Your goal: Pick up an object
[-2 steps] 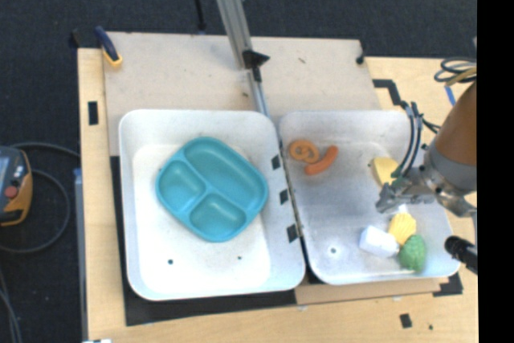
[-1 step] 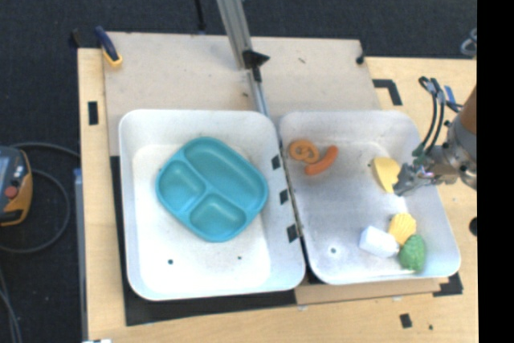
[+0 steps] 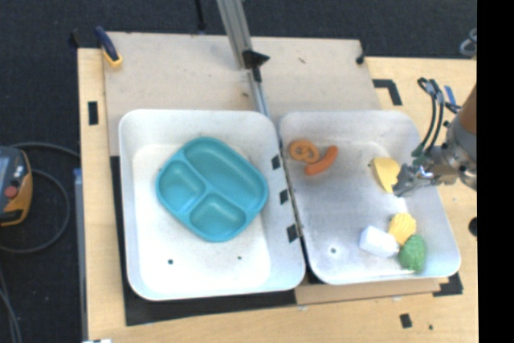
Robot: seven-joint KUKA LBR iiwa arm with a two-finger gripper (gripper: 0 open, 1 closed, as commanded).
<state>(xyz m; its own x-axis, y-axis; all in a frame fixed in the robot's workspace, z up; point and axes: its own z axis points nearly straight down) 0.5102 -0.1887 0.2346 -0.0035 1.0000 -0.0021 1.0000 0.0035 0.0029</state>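
1. Two white bins are being seen side by side on the bench: the left bin [image 3: 136, 269] is holding a blue divided plate [image 3: 211, 188], and the right bin [image 3: 353, 128] is holding the small things that could be picked.
2. The gripper [image 3: 405, 182] is being held low at the right side of the right bin, reaching in from the right, with its tip just beside the right edge of a yellow piece [image 3: 385, 171].
3. Whether the gripper is spread or pressed together cannot be told, since the tip is small and blurred; nothing is being shown clearly pinched in it.
4. The step in hand is being judged as the approach or the closing on the yellow piece, the thing nearest the tip; a lift is not yet being shown.
5. The other candidates are lying apart from the tip: an orange ring [image 3: 302, 150] touching an orange sausage [image 3: 322, 161] toward the far left of that bin, and a white block [image 3: 377, 241], a yellow corn piece [image 3: 402, 226] and a green lump [image 3: 413, 253] clustered at the near right corner.
6. The next move is being judged to call for a firm grip around the yellow piece, then a straight rise, with the bin's right wall being kept clear.
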